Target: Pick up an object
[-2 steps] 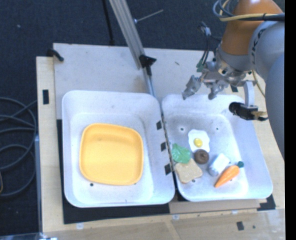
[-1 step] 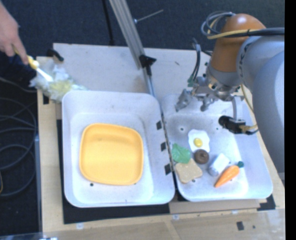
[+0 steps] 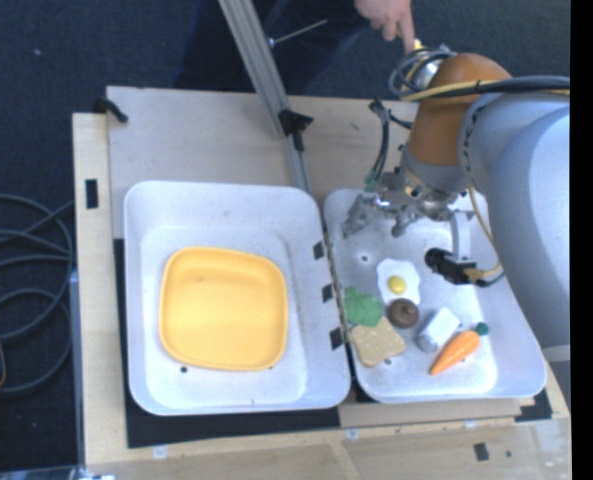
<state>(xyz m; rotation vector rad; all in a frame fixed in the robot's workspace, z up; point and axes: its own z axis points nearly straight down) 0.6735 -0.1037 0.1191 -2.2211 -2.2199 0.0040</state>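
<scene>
The two-finger metal gripper (image 3: 376, 215) is held at the far end of the right shallow white bin (image 3: 511, 368); its fingers (image 3: 354, 218) are seen spread, pinching nothing.

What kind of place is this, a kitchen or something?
Probably a robot test lab, not a kitchen: a robot arm reaches over two white bins on a bench, the food looks like toys, such as a carrot, and cables lie around.

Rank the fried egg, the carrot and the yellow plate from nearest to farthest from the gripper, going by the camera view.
Measured from the gripper:
1. Fried egg, just below it in the right bin.
2. Carrot, at that bin's lower right.
3. Yellow plate, across in the left bin.
</scene>
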